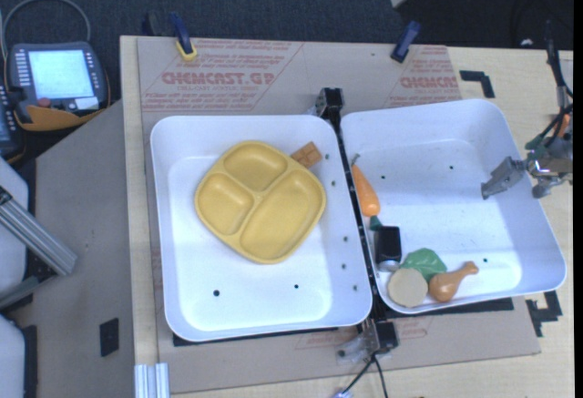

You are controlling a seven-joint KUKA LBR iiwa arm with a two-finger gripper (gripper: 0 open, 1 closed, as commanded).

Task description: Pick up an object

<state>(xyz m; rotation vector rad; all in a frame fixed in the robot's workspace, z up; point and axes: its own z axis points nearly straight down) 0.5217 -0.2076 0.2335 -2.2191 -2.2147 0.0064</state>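
Note:
My gripper [526, 179] hangs over the right edge of the right bin [455, 127], open with nothing between its fingers. The objects lie along that bin's left and front sides, well to the left of the gripper: an orange carrot [365, 191], a small black block [388, 244], a green leafy piece [424, 260], a round beige disc [407, 287] and a brown drumstick [451, 280]. In the left bin [182, 278] lies a yellow divided plate [260, 201], with a small brown piece [306, 154] poking out at its upper right edge.
The two bins meet at a black divider [344, 178] with a clamp [330, 100] at its far end. A teach pendant [55, 82] sits off the bench at the far left. Blue clips [185, 39] hold the cardboard at the back.

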